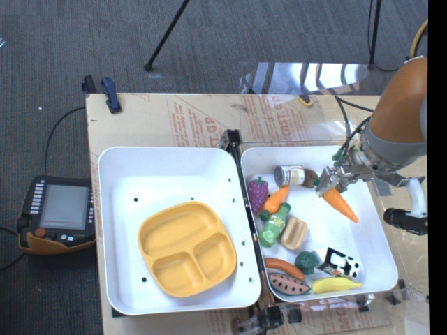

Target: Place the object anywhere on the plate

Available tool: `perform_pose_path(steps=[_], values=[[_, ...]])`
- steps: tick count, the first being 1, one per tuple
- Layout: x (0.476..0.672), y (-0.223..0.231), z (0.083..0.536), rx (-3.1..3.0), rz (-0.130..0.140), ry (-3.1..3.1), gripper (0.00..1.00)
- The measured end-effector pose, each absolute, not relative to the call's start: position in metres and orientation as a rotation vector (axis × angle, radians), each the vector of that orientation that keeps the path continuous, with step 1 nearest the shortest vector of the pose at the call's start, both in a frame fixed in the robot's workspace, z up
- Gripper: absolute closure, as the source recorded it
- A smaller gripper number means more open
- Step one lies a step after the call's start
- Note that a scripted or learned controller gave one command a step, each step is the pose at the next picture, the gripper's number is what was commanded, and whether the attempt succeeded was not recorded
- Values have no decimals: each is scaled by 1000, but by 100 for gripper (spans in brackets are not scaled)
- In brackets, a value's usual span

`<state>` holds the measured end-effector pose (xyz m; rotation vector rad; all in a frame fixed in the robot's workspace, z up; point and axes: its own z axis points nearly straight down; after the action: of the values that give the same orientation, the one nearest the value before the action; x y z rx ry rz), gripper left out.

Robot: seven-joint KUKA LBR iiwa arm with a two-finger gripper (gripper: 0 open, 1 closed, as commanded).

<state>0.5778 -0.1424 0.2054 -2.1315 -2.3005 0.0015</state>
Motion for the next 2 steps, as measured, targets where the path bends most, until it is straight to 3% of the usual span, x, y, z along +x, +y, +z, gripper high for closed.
perform_pose_path(steps=[1, 2], values=[[578, -143, 205, -2132, 2, -2300, 0], [581, -146, 100, -2181, 13, -2236, 0]])
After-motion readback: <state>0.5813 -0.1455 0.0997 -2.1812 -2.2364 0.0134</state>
